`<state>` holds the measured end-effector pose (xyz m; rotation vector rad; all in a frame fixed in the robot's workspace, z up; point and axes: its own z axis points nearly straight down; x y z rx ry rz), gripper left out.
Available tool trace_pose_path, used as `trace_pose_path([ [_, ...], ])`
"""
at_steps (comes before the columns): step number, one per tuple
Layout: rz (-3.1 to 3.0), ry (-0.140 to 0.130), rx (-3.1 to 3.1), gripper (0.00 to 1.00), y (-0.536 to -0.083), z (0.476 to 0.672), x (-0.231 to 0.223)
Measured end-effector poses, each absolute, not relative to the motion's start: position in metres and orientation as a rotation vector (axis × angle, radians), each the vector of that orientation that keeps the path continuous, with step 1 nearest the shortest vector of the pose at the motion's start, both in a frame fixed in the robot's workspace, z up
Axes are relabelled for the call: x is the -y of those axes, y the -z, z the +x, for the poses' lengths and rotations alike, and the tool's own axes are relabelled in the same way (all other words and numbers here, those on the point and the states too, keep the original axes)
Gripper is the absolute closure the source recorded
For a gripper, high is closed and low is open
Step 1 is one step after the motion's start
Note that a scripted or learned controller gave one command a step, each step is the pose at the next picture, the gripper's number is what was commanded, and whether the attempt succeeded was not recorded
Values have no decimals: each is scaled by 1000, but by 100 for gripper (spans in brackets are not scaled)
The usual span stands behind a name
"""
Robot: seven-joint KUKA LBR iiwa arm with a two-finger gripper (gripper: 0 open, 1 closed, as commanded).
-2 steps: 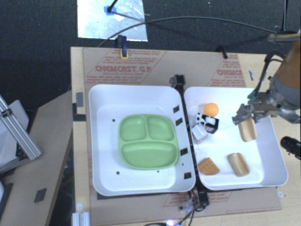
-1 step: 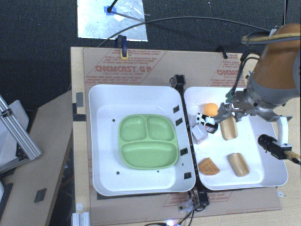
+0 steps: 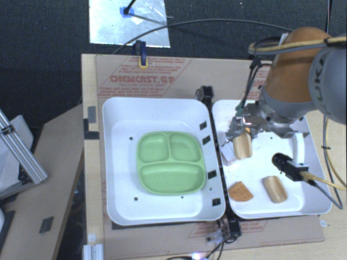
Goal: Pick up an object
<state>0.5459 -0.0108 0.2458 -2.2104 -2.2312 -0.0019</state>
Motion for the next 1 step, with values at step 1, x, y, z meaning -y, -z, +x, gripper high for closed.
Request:
trace_pose_path([
  [1, -2210, 5, 2233, 100, -248, 561, -43],
])
